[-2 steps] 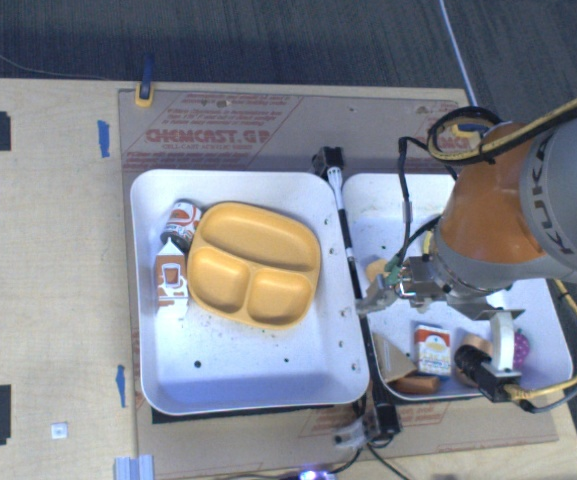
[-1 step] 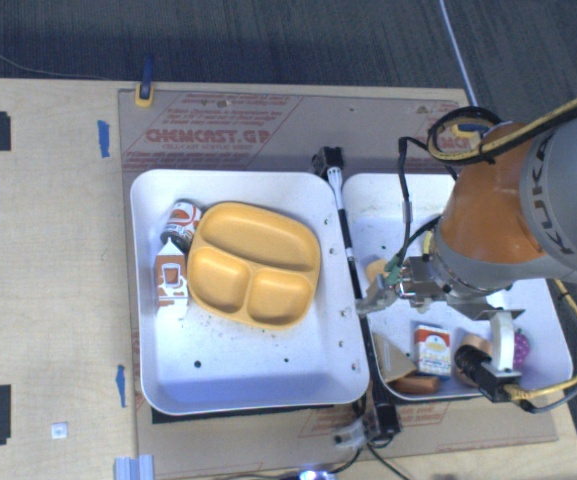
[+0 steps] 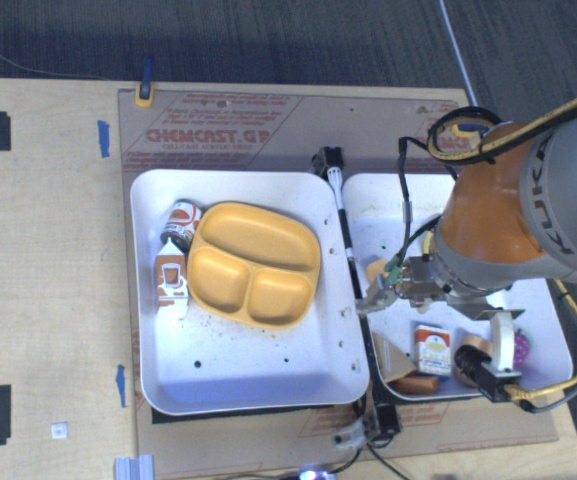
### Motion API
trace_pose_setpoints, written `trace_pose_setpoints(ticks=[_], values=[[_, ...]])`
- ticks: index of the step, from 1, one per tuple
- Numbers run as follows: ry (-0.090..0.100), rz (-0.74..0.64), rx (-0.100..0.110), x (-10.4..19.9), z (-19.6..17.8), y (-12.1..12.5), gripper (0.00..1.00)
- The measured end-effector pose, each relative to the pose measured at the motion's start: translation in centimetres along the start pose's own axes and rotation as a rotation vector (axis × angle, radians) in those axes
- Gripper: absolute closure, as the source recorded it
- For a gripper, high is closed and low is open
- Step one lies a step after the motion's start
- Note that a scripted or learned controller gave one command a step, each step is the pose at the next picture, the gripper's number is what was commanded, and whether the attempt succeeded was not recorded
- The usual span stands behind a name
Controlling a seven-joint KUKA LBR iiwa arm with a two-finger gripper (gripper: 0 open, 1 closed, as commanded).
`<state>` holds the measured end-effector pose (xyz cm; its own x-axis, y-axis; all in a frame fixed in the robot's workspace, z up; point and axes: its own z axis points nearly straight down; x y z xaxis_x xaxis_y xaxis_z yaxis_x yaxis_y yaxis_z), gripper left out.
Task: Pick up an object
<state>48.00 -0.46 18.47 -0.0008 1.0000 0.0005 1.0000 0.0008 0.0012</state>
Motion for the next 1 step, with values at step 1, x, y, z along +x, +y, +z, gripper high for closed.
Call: trace_pose_setpoints(ticks=[1], values=[[0.0,0.0,0.0,0.0,0.0,0.0,0.0]])
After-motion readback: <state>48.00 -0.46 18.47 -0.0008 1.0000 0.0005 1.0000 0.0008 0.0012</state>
